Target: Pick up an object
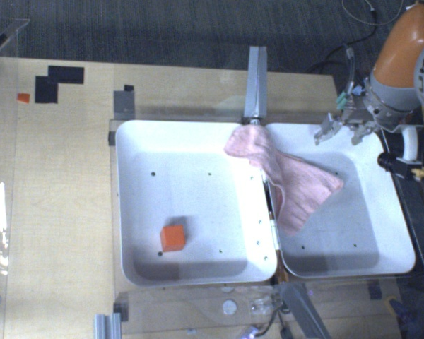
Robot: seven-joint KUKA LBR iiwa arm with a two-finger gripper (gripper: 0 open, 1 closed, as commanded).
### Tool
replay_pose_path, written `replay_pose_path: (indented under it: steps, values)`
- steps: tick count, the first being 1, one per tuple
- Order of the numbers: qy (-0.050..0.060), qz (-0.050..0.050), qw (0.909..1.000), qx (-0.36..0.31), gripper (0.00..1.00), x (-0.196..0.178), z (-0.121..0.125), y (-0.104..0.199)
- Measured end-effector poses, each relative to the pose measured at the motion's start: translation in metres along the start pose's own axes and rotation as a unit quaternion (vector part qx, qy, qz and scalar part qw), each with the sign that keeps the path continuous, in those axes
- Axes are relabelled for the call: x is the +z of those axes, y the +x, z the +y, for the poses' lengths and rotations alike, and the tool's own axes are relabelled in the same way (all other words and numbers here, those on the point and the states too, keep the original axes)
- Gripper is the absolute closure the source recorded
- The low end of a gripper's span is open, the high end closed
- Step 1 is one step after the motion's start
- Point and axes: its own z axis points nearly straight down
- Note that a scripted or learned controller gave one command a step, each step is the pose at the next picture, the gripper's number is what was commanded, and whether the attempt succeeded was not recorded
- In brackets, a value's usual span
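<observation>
Pincer (pixel 343 129) hung w/ fingers apart, holding nothing, over right bin's (pixel 392 260) back rim. Pink cloth (pixel 297 182) lay draped across divider; orange block (pixel 173 238) in left bin (pixel 127 210). Approach step, probably; next: drop onto cloth, close.

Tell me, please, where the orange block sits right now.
The orange block lies in the left bin, near its front-left corner, well apart from the pink cloth draped over the divider between the bins.

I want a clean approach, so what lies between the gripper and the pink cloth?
Nothing visible. The gripper hangs over the right bin's back edge, and the pink cloth lies just left of it, draped over the divider between the bins, with bare bin floor between.
</observation>
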Motion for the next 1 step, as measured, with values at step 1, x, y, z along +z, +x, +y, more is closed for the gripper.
replay_pose_path:
  steps: [1]
  values:
    - [-0.004,-0.001,0.9999,-0.015,0.00,0.0979,-0.0415,-0.0218]
